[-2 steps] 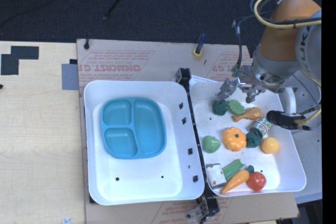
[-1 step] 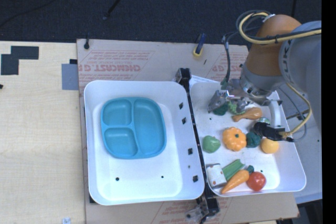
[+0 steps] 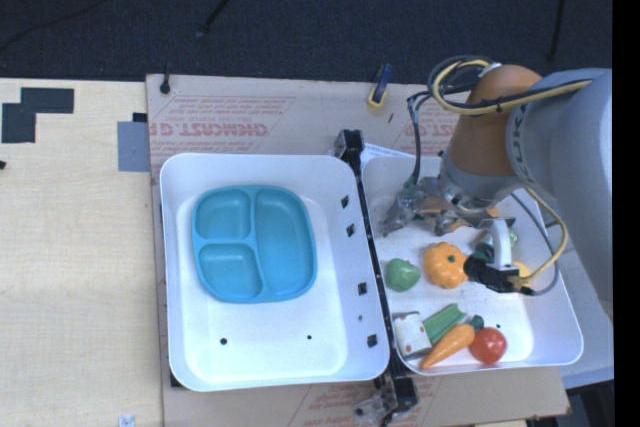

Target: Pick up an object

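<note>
My gripper [image 3: 402,213] hangs low over the upper left part of the right bin [image 3: 545,340], close to the wall between the two bins. Just below it lies a small green pepper [image 3: 402,274]. To the pepper's right sits an orange pumpkin-like toy [image 3: 445,264]. Near the front of that bin lie a green cucumber piece [image 3: 444,322], a carrot [image 3: 449,345], a red tomato [image 3: 488,345] and a small white item [image 3: 408,328]. Nothing shows in the gripper's grasp.
The left bin [image 3: 185,335] holds a blue divided plate [image 3: 253,243]. The grey arm with its orange band [image 3: 495,130] covers the right bin's upper right. A blue and yellow clamp [image 3: 379,86] sits on the cardboard behind the bins.
</note>
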You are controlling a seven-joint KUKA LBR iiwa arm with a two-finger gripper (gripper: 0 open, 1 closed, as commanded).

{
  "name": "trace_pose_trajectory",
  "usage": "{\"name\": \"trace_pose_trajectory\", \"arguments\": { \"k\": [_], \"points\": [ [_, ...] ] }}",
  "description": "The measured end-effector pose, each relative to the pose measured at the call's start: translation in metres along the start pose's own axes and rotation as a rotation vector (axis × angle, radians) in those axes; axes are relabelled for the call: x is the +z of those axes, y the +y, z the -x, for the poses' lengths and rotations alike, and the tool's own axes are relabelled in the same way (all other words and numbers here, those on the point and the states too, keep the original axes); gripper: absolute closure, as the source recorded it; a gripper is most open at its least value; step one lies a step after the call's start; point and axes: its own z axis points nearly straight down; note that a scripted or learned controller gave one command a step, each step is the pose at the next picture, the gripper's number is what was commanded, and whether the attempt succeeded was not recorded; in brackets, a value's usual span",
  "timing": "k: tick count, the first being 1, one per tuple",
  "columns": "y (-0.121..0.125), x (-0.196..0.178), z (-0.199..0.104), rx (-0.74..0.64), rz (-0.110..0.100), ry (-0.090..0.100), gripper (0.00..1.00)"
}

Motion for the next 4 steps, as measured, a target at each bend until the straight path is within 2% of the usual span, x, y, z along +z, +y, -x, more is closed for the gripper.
{"name": "trace_pose_trajectory", "arguments": {
  "k": [1,2,3,4],
  "points": [
    [0.000,0.002,0.000,0.004,0.004,0.000,0.00],
    [-0.001,-0.009,0.001,0.010,0.002,0.000,1.00],
    [-0.002,-0.053,-0.003,0.003,0.009,-0.001,1.00],
    [-0.006,-0.105,0.006,0.005,0.011,-0.002,1.00]
  ]
}}
